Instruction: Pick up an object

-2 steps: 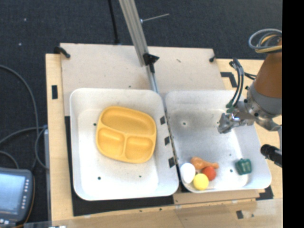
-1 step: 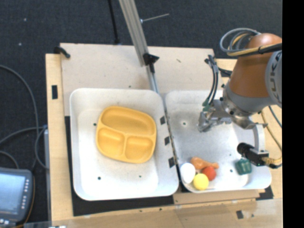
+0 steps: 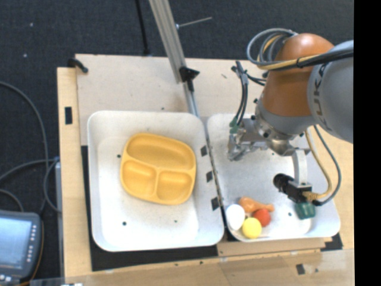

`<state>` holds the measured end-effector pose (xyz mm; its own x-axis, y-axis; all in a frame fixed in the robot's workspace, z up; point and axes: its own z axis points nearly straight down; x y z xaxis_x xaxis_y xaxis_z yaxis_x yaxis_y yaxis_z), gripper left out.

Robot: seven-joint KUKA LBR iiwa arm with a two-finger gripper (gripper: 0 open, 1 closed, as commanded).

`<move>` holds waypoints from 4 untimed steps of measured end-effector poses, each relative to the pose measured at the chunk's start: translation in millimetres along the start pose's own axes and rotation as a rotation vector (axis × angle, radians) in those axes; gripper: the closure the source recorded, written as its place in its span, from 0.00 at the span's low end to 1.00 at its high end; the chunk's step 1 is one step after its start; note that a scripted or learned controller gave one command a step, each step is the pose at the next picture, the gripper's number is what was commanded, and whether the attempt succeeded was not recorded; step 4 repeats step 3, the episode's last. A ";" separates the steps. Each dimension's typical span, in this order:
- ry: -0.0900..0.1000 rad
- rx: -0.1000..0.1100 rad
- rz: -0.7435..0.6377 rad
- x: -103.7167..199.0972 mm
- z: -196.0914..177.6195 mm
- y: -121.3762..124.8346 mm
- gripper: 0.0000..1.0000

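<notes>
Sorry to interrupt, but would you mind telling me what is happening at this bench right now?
A grey and orange robot arm reaches in over the right bin, with its gripper near that bin's upper left part. It is meant to pick up an object. A small pile sits in the bin's lower left corner: a white egg-shaped piece, a yellow ball, a red piece and an orange piece. The gripper is apart from them. The left bin holds a yellow divided plate.

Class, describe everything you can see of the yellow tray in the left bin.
The yellow tray is a rounded, plastic-looking dish with three compartments: one long one across the far side and two smaller ones nearer the camera. It lies flat, right side up, turned slightly askew, near the middle of the left bin. It rests on the bin floor.
</notes>
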<state>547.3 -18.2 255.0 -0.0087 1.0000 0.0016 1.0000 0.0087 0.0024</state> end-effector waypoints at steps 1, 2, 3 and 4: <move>0.000 0.001 0.001 45.6 -2.4 11.2 1.00; 0.000 0.002 0.001 96.2 -2.1 27.4 1.00; -0.003 0.003 0.005 92.6 -2.3 26.9 0.00; -0.003 0.003 0.005 92.6 -2.3 26.9 0.00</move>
